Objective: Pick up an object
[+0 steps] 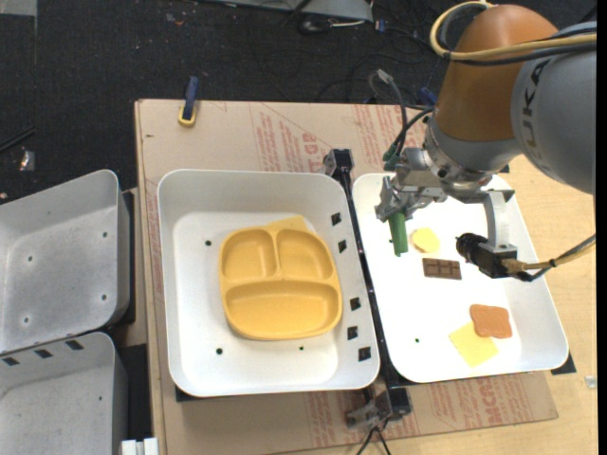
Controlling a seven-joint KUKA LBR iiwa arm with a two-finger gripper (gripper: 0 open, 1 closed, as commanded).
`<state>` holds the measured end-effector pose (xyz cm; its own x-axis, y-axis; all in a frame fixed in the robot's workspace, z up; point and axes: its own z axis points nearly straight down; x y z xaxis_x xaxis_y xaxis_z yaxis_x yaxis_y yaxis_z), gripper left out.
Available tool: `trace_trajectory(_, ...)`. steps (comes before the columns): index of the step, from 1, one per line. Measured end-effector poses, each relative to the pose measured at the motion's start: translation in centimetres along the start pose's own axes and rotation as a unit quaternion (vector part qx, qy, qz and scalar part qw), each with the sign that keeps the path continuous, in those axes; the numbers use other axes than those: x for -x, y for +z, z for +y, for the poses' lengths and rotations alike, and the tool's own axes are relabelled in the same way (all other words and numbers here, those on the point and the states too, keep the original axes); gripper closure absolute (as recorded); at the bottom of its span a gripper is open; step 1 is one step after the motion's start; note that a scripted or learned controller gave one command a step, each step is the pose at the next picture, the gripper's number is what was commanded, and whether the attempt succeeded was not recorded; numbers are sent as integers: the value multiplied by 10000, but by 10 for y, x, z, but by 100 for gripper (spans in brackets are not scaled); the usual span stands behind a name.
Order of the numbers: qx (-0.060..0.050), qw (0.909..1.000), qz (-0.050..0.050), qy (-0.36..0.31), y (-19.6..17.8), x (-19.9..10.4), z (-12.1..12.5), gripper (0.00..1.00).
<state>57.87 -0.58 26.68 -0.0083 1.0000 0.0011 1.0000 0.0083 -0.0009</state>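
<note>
My gripper [396, 209] hangs over the far left part of the right bin [531, 349]. A thin green stick [400, 235] stands nearly upright below it, its top end caught between the fingers. Close by on the bin floor lie a pale yellow round piece [426, 241], a brown chocolate-like bar [441, 269], an orange-red slice [490, 320] and a yellow square slice [471, 346]. The grey arm with its orange band [484, 64] covers the bin's far right corner.
The left bin [190, 349] holds a yellow divided plate [281, 282]. A black fitting with a cable [482, 253] juts from the wrist over the right bin. A black divider with clips [356, 254] runs between the bins. White trays [57, 254] lie at far left.
</note>
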Motion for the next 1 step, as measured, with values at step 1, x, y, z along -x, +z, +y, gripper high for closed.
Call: trace_trajectory(1, -4, 10000, -1, 3, 9, -51, 2, 100)
